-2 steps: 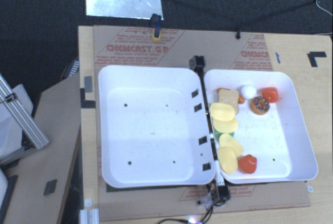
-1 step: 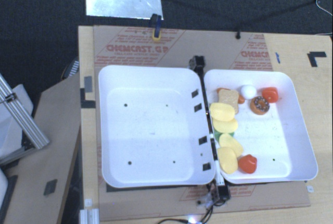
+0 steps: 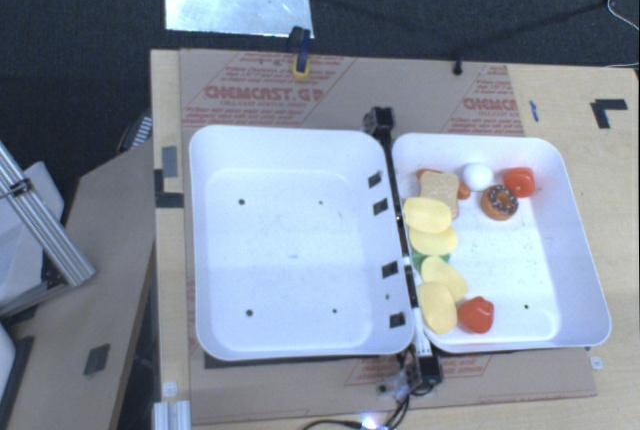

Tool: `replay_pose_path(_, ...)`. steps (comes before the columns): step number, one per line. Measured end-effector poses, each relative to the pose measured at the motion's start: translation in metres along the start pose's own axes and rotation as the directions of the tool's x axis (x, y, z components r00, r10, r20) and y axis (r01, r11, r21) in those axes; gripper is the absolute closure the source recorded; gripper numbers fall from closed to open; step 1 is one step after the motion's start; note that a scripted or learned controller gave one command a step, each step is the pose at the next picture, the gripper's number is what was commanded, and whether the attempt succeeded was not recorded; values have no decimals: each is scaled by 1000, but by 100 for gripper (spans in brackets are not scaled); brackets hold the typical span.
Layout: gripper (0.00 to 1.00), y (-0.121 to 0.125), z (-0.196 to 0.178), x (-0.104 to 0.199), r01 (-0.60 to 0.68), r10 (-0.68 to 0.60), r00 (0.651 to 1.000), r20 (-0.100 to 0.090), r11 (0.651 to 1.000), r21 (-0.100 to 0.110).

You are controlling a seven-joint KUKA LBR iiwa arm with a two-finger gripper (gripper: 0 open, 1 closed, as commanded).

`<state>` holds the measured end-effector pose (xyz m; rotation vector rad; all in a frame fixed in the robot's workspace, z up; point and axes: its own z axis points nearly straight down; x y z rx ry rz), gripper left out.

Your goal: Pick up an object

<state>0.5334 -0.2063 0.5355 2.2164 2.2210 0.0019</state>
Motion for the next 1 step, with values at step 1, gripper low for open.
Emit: replay_pose_path(1,100,3,0,0,1,-1,1000,0,1000,0)
